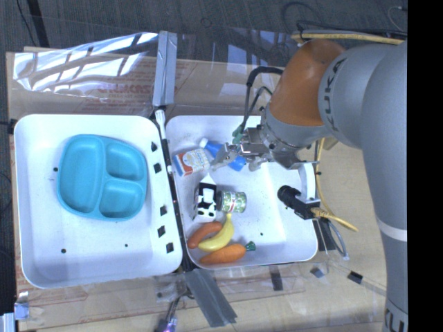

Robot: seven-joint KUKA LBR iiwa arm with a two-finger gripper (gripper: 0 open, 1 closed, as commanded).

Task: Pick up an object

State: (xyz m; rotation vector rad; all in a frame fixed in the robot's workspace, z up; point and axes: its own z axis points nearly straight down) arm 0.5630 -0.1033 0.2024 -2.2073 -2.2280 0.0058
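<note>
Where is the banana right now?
In the camera view, the banana lies in the right bin near its front edge, tucked between two carrots, just below the small can.

— The blue tray (pixel 102 177) looks like smooth matt plastic, and both bins (pixel 34 185) are white plastic.
— Yes. The small can (pixel 234 201) shines like metal; the banana (pixel 220 235) looks glossy plastic.

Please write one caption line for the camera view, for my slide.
The claw hangs over the right bin near a bottle; a blue tray lies in the left bin.
</note>
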